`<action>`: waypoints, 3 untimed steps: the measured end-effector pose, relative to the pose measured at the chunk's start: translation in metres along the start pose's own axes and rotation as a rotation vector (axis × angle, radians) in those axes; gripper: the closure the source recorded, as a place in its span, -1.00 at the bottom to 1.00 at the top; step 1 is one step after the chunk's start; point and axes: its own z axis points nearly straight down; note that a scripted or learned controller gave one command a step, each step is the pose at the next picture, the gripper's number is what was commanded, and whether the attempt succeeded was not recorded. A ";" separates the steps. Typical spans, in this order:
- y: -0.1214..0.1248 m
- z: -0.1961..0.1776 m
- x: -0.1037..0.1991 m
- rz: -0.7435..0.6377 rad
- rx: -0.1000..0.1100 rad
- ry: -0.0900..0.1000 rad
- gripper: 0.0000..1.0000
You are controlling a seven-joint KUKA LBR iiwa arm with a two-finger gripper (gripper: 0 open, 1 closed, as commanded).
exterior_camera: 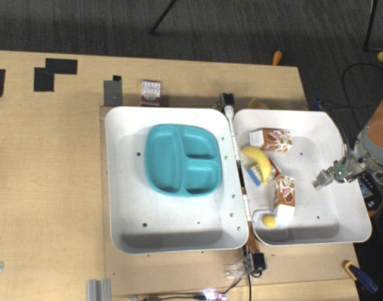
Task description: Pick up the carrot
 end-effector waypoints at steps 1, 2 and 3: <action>-0.004 -0.003 -0.010 0.323 -0.004 -0.003 1.00; -0.017 -0.001 -0.038 0.749 -0.002 -0.002 1.00; -0.012 -0.129 -0.047 0.709 -0.015 -0.008 1.00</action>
